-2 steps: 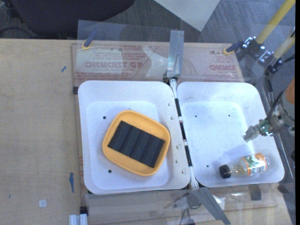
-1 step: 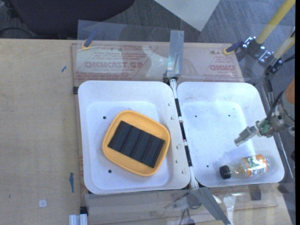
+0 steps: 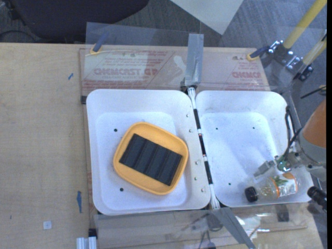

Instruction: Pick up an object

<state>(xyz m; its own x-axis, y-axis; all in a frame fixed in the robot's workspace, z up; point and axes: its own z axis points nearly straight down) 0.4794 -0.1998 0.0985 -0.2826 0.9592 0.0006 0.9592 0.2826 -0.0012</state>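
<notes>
Pale wooden bench (image 3: 36, 139), two shallow white plastic bins side by side on it. Left bin (image 3: 98, 108): rounded-square yellow tray with a ribbed black insert (image 3: 150, 157), lying flat near centre, corners turned slightly. Right bin (image 3: 233, 108): clear plastic bottle with an orange-green label and black cap (image 3: 272, 188), on its side at about 5 o'clock, cap pointing to 9. Gripper (image 3: 275, 165) just above the bottle at 12 o'clock of it; finger spread cannot be told.
</notes>
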